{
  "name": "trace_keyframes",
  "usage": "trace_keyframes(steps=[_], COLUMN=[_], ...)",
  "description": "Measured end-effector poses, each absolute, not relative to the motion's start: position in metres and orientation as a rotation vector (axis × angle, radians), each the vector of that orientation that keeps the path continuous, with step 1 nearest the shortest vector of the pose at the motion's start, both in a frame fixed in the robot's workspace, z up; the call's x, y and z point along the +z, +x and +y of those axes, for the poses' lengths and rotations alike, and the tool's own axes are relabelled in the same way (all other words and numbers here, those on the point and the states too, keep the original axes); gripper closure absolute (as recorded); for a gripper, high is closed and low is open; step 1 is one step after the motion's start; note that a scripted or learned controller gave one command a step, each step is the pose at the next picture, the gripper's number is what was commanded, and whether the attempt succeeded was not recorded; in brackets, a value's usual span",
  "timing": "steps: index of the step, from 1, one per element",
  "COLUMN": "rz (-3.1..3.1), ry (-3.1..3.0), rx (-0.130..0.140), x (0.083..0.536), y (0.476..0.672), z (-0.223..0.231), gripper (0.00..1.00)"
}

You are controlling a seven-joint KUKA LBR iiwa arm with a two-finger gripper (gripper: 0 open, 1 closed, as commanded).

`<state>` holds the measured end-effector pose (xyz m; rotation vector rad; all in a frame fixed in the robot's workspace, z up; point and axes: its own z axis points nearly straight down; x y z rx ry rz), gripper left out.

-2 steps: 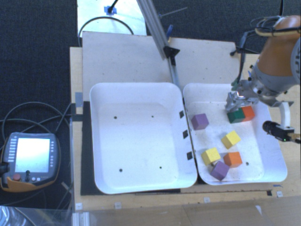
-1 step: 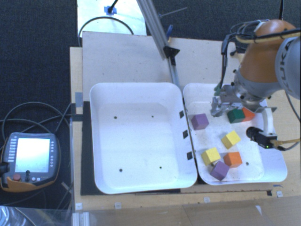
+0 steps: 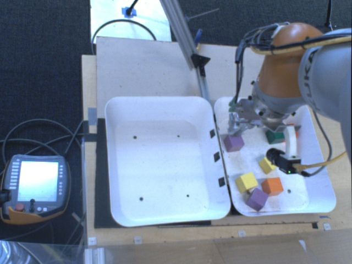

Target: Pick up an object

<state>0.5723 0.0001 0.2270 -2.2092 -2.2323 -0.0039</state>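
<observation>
My gripper (image 3: 235, 123) hangs low over the far left part of the right bin (image 3: 319, 199), under the grey arm with its orange band. A purple block (image 3: 234, 143) lies just in front of and below it, apart from it. Further toward the front of that bin lie a yellow block (image 3: 247, 181), an orange block (image 3: 272, 186), a second purple block (image 3: 256, 199) and a small yellow block (image 3: 267, 165). A green block (image 3: 275, 136) is partly hidden under the wrist.
The left bin (image 3: 118, 147) stands beside the right one, their rims touching. A slanted metal pole (image 3: 181, 26) crosses the back board. A teach pendant (image 3: 34, 188) with cables lies off the bench at the left.
</observation>
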Motion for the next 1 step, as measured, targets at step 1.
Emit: trace_keyframes(steps=[1], rz=[-2.233], ry=[-2.208], rx=[-0.003], x=[0.233], y=[0.5579], z=[0.048], gripper=[1.0])
